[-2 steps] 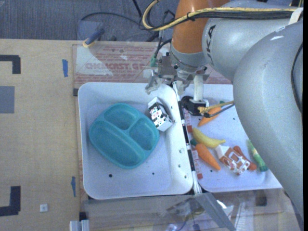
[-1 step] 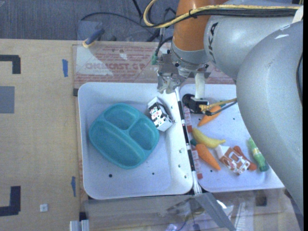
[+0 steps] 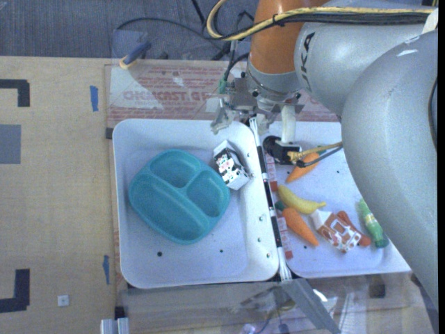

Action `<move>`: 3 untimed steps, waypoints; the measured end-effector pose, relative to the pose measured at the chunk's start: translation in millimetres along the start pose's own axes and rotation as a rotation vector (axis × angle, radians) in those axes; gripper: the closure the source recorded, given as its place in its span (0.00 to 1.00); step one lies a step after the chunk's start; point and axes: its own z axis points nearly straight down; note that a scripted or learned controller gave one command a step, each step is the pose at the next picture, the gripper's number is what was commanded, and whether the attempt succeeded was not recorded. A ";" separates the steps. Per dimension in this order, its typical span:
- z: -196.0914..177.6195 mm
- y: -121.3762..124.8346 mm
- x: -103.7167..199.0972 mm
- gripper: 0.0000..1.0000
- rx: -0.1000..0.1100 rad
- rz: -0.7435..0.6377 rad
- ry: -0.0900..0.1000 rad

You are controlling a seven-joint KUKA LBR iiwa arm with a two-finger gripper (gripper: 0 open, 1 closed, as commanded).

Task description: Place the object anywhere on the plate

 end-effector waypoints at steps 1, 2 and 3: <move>-9.5 0.1 -0.2 1.00 -0.001 0.000 -0.002; -103.7 -2.9 -21.2 1.00 -0.001 -0.090 0.004; -76.4 3.7 14.4 1.00 0.003 -0.022 0.004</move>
